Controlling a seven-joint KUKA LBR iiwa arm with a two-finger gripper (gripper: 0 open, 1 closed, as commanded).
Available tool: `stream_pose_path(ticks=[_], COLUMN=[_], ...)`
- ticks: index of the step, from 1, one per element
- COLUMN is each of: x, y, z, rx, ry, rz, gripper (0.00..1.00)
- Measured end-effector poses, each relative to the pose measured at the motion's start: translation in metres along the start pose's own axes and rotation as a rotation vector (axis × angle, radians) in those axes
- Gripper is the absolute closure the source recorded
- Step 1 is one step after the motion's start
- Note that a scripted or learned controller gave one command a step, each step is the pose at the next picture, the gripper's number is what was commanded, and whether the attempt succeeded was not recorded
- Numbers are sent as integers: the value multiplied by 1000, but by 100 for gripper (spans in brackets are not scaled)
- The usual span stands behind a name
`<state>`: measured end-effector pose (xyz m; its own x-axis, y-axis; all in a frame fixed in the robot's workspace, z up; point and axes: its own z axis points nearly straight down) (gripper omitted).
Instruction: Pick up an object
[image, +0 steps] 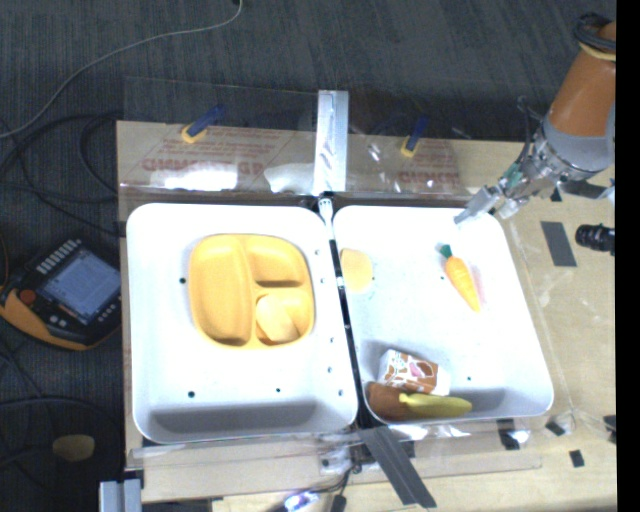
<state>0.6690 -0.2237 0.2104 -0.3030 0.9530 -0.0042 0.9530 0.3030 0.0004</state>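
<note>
The end effector (490, 205) hovers over the right bin's (520, 300) upper right corner; whether it is apart or together cannot be told. A toy carrot (462, 279) lies just below it, untouched.

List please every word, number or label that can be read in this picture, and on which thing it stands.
None can be read.
Red print on the clear sheet behind the bins: too blurred.
Pendant screen at left: too small.
Printed packet in the right bin: pattern, no legible letters.
</note>
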Motion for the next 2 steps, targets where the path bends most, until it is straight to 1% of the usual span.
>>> stream_pose_path(ticks=[1, 2], x=[27, 27], y=[-58, -58], z=[115, 106], rx=[-7, -6], ry=[9, 8], rz=[29, 30], gripper=[0, 100])
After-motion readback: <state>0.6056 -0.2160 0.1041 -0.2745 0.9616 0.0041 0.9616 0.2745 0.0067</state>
